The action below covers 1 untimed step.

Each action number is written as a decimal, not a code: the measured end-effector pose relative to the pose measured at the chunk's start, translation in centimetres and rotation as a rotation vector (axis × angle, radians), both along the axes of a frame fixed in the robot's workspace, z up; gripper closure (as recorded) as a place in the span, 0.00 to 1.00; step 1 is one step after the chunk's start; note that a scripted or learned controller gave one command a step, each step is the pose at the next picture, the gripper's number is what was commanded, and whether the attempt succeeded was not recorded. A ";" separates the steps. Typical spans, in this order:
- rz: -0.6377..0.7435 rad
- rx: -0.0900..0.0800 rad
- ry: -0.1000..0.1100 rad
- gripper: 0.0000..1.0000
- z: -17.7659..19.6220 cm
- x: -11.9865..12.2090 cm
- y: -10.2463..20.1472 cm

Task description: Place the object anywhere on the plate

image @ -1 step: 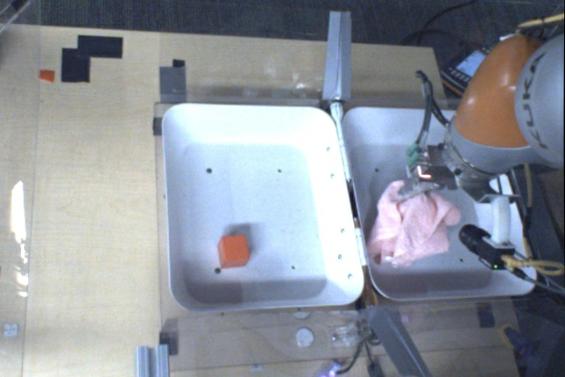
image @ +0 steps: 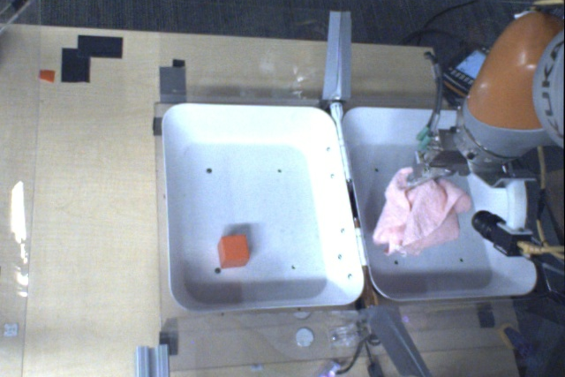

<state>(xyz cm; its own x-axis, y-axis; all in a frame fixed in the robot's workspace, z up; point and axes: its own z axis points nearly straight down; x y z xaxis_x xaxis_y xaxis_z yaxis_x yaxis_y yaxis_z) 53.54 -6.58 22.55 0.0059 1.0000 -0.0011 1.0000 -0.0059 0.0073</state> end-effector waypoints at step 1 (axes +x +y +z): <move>0.406 -0.001 0.002 1.00 0.6 -0.3 5.1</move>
